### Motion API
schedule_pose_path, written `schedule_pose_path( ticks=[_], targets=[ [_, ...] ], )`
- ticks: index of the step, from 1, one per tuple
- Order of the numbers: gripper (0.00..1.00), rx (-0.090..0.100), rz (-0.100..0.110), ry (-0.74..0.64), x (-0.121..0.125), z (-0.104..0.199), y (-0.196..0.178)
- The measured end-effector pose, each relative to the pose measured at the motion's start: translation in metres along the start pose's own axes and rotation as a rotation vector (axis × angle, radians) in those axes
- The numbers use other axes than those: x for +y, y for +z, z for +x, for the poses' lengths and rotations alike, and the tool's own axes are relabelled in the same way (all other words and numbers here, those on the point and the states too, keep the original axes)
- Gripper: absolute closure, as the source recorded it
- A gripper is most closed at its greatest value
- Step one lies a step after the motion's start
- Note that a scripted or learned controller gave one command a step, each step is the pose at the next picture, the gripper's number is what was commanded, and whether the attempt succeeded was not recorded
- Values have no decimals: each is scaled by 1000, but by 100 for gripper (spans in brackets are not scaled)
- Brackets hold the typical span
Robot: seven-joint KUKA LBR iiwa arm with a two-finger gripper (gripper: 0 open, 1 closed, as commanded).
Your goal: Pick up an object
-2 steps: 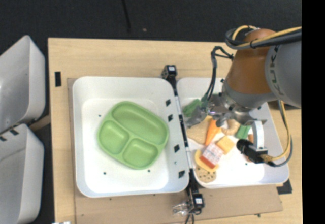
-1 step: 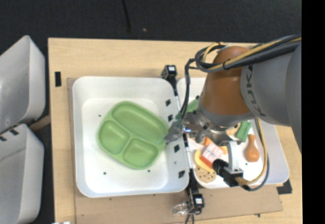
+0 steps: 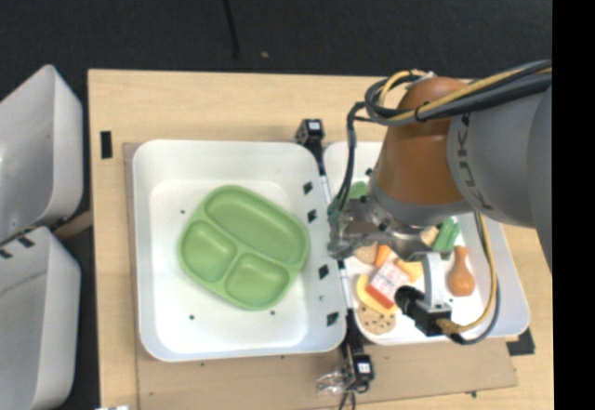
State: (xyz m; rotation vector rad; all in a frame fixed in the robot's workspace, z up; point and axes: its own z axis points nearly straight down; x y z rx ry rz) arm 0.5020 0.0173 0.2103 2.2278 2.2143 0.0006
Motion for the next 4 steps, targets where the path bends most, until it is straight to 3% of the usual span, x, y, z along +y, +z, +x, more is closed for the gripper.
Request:
schedule_pose_path(
  ticks=[1,2,3,4],
  targets=[
    [100,4,-12,-16,-12,59,-113],
    [100,2,-6,-12,-2,88,-159],
    [100,-2,-1,-19,-2,85,-167],
    [100,3,-8,-11,-13,92,-236]
  ],
)
